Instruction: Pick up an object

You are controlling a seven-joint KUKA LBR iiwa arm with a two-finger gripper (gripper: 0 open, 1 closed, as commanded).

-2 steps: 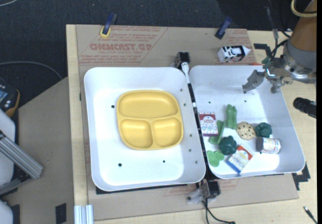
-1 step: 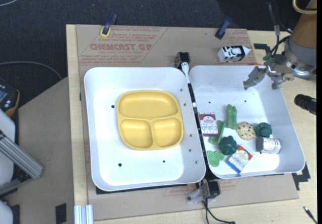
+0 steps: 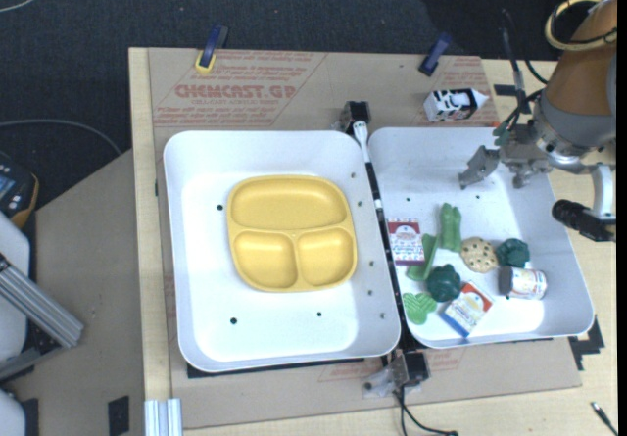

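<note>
Nearest the camera, along the near edge of the right bin, lies a crowded little heap: a red-and-white packet with a blue edge, a dark green broccoli-like piece, a light green leafy piece and a small white jar on its side. Just behind them sit a speckled cookie, a dark green lump, a long light green pod standing at a slant, and a red-and-white card packet close to the wall between the bins. The left bin carries a yellow divided plate. A black-and-white carton rests on the surface beyond the right bin's far rim. The gripper hangs over the far part of the right bin, above bare white floor and well apart from the heap; its fingers look spread, with nothing between them, though the view is small and a little blurred. By my reading the pick is in its approach step: no object has been chosen by contact yet. The next move calls for travel toward the near side of the bin, then a descent onto something with free room around it. The cookie or the pod looks the easier target; the tightly packed packet and broccoli-like piece risk a nudge or a double catch.
</note>
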